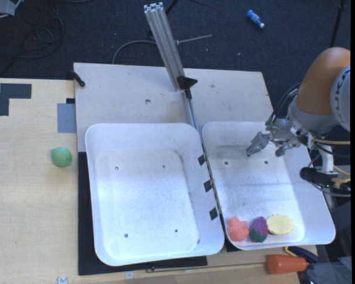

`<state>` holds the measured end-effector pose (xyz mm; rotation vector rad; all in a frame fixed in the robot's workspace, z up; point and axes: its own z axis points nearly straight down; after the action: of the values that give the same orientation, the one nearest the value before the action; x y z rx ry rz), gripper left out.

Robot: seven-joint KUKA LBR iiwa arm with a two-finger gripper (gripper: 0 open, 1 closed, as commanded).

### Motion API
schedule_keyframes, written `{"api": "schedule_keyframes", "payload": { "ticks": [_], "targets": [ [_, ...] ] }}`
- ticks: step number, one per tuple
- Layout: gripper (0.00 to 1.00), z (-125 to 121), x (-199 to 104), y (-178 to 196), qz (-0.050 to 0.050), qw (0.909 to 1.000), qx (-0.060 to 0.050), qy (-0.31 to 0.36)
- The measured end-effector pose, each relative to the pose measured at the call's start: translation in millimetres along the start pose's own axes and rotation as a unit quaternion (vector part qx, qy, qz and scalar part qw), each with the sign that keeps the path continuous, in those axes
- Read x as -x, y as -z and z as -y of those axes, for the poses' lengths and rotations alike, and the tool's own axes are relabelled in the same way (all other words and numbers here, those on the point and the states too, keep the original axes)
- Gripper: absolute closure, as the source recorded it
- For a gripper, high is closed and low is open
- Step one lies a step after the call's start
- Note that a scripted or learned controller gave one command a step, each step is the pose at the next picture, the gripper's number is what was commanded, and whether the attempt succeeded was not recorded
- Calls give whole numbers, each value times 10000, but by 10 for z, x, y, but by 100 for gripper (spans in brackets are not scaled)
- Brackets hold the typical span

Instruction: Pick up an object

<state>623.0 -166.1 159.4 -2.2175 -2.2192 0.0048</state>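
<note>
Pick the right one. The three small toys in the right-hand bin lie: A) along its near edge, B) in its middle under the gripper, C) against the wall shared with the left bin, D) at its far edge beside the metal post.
A: the orange toy, purple toy and yellow toy sit in a row along the near edge of the right bin, well apart from the gripper.

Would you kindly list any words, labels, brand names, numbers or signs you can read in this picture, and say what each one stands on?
None: no readable text, number or sign stands on any surface in the camera view.
The arm's grey casing has dark marks, too blurred to read.
The dark patches on the wooden bench are plain shapes, not writing.
</note>
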Motion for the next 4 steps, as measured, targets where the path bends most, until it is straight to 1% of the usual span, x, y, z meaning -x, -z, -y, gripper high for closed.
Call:
{"api": "schedule_keyframes", "payload": {
  "ticks": [1, 2, 3, 4],
  "targets": [
    [0, 23, -3, -425, 1, 10000, 7, -1],
    [0, 26, -10, -694, 3, 10000, 16, 0],
    [100, 20, -4, -574, 6, 10000, 30, -4],
    [100, -20, 18, 43, 9, 10000, 45, -6]
  ]
}}
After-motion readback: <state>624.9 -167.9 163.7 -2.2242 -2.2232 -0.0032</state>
